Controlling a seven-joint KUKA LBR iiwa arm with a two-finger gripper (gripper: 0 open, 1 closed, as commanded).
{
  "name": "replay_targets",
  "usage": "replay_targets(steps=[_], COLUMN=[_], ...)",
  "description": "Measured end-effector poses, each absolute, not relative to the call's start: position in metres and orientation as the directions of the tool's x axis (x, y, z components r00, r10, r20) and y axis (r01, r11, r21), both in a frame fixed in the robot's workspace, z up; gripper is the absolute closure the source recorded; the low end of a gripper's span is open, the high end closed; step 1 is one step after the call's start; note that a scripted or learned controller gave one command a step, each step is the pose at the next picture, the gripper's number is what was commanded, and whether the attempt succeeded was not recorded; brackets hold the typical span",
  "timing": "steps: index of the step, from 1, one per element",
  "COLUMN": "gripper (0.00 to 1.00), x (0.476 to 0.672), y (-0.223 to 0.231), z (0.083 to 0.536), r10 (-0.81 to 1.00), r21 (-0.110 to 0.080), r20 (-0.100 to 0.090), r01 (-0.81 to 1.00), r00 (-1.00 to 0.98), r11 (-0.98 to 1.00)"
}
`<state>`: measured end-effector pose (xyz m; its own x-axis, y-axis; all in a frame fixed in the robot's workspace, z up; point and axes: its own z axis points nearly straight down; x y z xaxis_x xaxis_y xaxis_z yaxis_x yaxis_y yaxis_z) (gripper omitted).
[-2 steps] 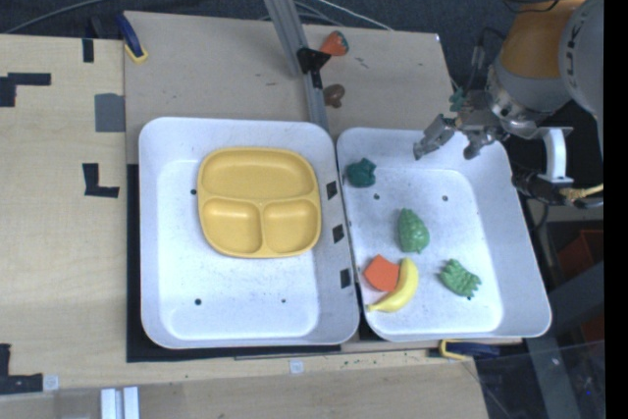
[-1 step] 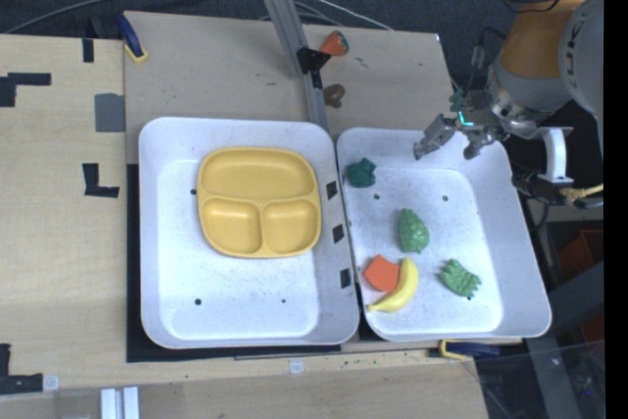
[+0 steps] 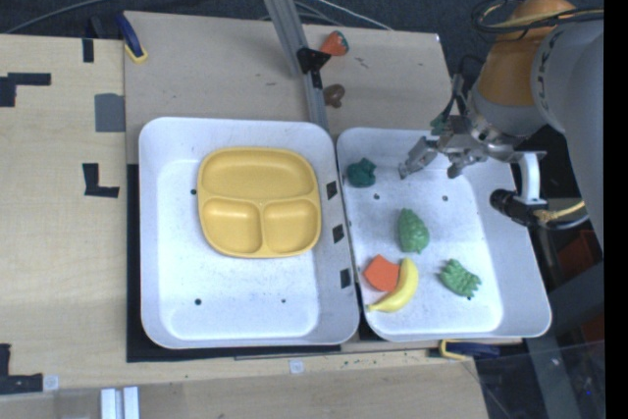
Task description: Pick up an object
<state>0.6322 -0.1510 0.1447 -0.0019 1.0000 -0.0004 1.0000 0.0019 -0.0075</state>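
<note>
Grey gripper [image 3: 430, 162] is being held open, empty, over right bin [image 3: 510, 309] — banana [image 3: 397, 290], green toys untouched.

Tray [image 3: 260, 201] in left bin [image 3: 157, 240]; banana [image 3: 397, 289] in right bin [image 3: 510, 299].

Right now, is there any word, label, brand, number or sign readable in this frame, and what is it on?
None: no readable text.
Yellow divided plate: plain, no marking.
Left bin and right bin: a few dark specks, no lettering.
Banana, orange piece, three green toys: no labels.
Black tape shapes on the bench: marks, not letters.
Arm and gripper: any print too small to tell.
</note>
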Motion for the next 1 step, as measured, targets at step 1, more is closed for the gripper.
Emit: replay_targets(steps=[1], gripper=[0.00], x=[0.6304], y=[-0.1499], z=[0.0900], r10=[1.000], r21=[-0.007], r20=[0.000], r01=[1.000], r00=[-0.002], r11=[0.002])
